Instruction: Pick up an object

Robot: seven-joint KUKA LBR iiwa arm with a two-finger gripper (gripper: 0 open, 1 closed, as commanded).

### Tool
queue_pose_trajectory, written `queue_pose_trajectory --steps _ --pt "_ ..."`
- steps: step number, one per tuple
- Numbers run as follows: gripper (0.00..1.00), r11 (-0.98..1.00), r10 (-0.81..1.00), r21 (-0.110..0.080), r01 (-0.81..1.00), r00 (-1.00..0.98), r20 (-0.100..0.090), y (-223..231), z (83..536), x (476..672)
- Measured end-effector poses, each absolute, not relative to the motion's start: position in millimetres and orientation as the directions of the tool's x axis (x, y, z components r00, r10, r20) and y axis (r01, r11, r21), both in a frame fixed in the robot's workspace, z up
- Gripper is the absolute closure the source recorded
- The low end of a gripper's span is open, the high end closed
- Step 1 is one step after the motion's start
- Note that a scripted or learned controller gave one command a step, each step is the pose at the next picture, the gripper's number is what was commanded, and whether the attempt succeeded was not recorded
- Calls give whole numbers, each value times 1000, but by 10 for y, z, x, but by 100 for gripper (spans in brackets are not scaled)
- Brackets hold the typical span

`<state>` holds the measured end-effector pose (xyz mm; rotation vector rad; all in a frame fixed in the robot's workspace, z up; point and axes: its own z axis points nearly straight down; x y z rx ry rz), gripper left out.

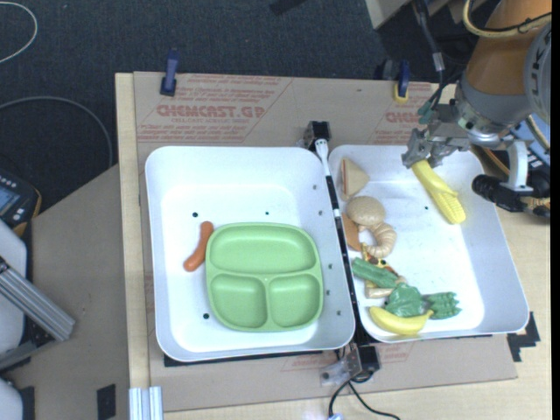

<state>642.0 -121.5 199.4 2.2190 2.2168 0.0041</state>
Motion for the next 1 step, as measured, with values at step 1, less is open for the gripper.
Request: queue_pose_trajectory --steps 1 --pt "100 1 1000 -2 1000 -1 0 -698 2004 6379"
